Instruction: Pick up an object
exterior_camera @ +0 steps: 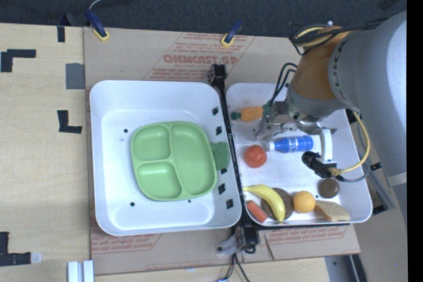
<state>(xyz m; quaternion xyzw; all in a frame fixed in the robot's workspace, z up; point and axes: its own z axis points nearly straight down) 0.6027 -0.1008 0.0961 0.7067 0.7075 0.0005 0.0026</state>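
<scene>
While my gripper (274, 131) hangs in the right bin (357, 208) beside the blue bottle (293, 144) — open or closed, I cannot tell — that bottle looks light, smooth, roll-prone; I'd pinch its middle.

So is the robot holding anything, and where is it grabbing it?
It cannot be told. The end effector is low in the right bin, near the blue bottle and tomato, but no hold shows.
</scene>
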